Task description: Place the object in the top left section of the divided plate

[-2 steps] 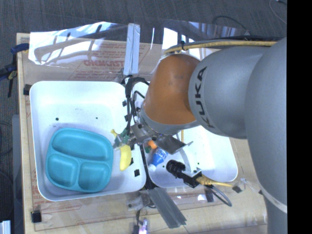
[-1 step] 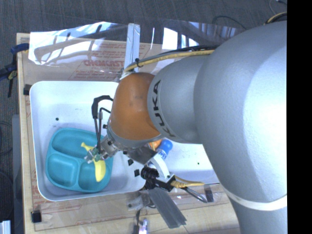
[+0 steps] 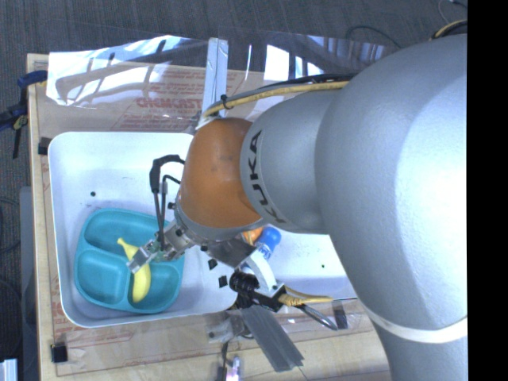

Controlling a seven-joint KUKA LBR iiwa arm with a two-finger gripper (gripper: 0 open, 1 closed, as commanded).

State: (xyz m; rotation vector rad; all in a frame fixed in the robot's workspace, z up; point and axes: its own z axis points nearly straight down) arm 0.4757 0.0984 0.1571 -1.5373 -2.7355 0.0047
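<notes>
The banana [image 3: 140, 276] lies on the divided plate [image 3: 94, 280], a teal dish in the left bin [image 3: 67, 173] toward its near side. The fruit's stem end pokes up over the central ridge, while its body rests in the near right section. The tool [image 3: 152, 252] sits right at the banana's stem end, low over the plate, and the arm's bulk hides enough that I cannot tell how its jaws stand or whether it grips the fruit. Judging from this, the placing step is in hand but unfinished: the banana is not in the far left section. The next move calls for a sure grip, then carrying the fruit left and farther.
</notes>
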